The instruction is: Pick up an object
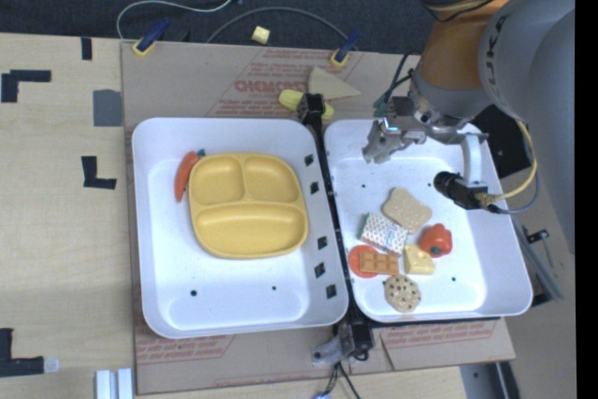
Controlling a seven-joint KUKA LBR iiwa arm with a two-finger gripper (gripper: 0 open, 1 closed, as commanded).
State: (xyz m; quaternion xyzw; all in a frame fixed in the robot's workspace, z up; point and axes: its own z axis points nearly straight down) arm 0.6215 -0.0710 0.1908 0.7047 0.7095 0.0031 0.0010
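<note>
My gripper [380, 145] hangs over the back left part of the right bin [495, 290], well above the toy food, with nothing visible between its fingers. In that bin lie a tan bread slice [406, 208], a white checked cracker [383, 231], a red pepper [435, 240], a yellow cheese piece [419, 261], an orange waffle on a red disc [371, 262] and a chocolate-chip cookie [403, 292]. The left bin [163, 294] bears a yellow divided plate [248, 204], with an orange carrot [185, 175] lying against its left side.
A black divider clamp [312, 107] and a yellow piece [291, 97] sit at the back between the bins. Cables and blue clips run along the cardboard's far edge. A black part [453, 187] of the arm hangs over the right bin's back right area.
</note>
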